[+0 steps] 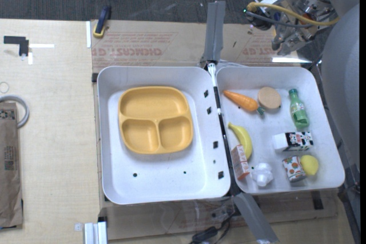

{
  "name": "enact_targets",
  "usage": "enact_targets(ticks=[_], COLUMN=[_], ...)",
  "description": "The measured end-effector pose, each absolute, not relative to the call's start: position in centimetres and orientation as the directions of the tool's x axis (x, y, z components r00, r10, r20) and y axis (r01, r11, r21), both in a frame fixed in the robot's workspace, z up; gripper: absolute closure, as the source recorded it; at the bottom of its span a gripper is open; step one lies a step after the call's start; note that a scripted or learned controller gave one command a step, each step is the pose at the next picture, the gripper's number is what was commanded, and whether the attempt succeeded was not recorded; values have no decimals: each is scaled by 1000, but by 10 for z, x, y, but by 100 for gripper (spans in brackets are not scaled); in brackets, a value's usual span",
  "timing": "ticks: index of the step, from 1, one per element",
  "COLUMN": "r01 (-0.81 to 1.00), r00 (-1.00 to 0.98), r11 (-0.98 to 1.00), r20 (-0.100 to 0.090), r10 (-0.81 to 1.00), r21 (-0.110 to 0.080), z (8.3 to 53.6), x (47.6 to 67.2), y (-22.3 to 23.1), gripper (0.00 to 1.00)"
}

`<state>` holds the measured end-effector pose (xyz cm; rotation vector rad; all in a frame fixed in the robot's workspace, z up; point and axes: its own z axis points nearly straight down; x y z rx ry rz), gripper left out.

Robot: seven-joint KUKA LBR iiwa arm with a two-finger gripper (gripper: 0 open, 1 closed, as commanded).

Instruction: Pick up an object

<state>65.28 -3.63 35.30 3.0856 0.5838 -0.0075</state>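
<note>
The right bin (323,101) holds an orange carrot (241,101), a round tan bun (269,98), a green bottle (298,110), a yellow banana (242,138), a small black-and-white milk carton (293,140), a red-printed can (293,169), a yellow lemon (309,164), a white crumpled object (262,174) and a red-labelled packet (241,161). My gripper (289,37) hangs above the bench behind the right bin's far edge, high over the bun, with cables around it. Nothing shows between its fingers.
The left bin (108,140) holds a yellow three-compartment tray (155,119). A grey divider post (214,31) stands behind the seam between the bins. A blue-and-yellow tool (102,21) lies on the cardboard at the back left. The arm's grey body runs down the right side.
</note>
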Motion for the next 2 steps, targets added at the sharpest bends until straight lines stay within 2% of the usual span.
enact_targets(ticks=[1, 2], r01=[324, 286], r00=[946, 958], r11=[-946, -958], r20=[-3, -5], r10=[324, 286], r21=[0, 1], z=[346, 306], x=[628, 640], y=[63, 6], gripper=[100, 100])
